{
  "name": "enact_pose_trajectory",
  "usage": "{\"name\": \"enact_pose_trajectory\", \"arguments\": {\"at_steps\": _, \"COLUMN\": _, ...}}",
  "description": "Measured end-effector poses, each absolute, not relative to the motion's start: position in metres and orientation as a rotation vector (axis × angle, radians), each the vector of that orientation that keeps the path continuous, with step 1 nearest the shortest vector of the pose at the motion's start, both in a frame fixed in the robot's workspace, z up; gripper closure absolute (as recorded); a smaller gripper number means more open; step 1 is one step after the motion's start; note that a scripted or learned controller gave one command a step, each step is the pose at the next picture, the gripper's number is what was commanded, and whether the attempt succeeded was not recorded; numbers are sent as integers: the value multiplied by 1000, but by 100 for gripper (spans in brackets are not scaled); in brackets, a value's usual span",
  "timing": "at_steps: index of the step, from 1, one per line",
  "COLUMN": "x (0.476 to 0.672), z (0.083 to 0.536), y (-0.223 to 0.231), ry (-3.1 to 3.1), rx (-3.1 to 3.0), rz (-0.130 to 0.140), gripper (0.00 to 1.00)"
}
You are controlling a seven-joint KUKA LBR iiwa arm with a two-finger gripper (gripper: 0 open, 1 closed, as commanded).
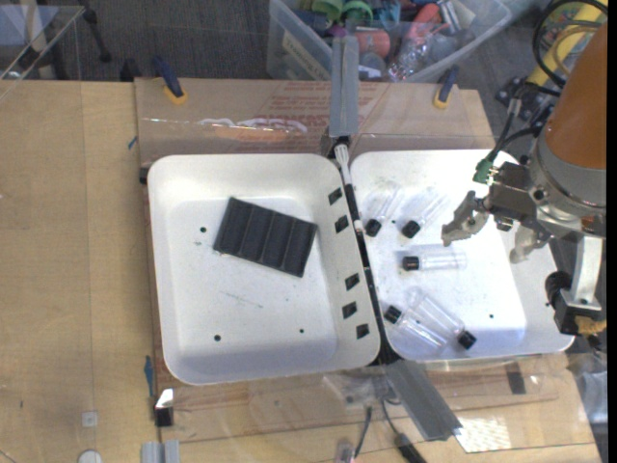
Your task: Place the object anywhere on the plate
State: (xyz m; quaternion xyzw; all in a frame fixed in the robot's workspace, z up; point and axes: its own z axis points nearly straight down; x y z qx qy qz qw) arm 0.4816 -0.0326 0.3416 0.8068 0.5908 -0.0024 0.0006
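The counter point(67, 258) is pale wood-grain board, carrying two shallow white bins side by side. I take the dark ribbed plate point(265, 236) as my landmark: it lies flat in the left bin point(193, 336), tilted slightly, with bare white bin floor all round it.

To the right of the plate, past the dark divider strip point(349, 249) where the bins meet, is the right bin point(501, 326). Several clear plastic vials with black caps lie scattered on its floor — one point(432, 260) on its side at about the plate's level, another pair point(429, 321) lower and to the right of the plate, and more point(390, 210) close against the divider. None touches the plate.

My gripper point(492, 228) hangs over the right bin, well to the right of the plate. Its two fingers point(463, 222) stand apart, and I see nothing between them.

Beyond the plate, behind the bins, a sheet of brown cardboard point(241, 114) is held by blue-and-yellow clamps point(172, 85). Further back stands a clear tub point(386, 13) of coloured plastic items. On the near side of the plate, a grey strip point(424, 403) and some loose cable rest on the counter's edge.
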Motion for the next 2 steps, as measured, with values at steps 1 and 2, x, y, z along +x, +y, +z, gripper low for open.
{"name": "enact_pose_trajectory", "arguments": {"at_steps": 1, "x": 482, "z": 351, "y": -32, "ry": 1856, "rx": 2533, "rz": -9, "gripper": 100}}
{"name": "enact_pose_trajectory", "arguments": {"at_steps": 2, "x": 482, "z": 351, "y": -32, "ry": 1856, "rx": 2533, "rz": -9, "gripper": 0}}
